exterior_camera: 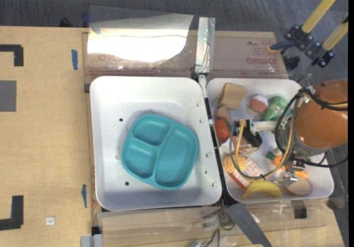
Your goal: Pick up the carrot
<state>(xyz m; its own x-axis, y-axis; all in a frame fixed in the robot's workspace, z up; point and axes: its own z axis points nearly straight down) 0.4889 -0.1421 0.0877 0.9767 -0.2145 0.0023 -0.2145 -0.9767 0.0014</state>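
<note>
In the right bin [323, 185], the carrot [298, 174] shows as a small orange piece near the front right, with a bit of green [275, 156] to its left. Most of it is hidden under the arm. The gripper [287, 161] hangs low over that spot, below the orange band [323, 116], and the wrist covers it from above. I see nothing held in it.
The right bin is crowded: a bread slice [233, 94], a red tomato [222, 129], a pink-red piece [258, 103], a green vegetable [275, 107], a banana [263, 189], a beige egg-like thing [299, 187]. A teal divided plate [160, 152] lies in the left bin [105, 102].
</note>
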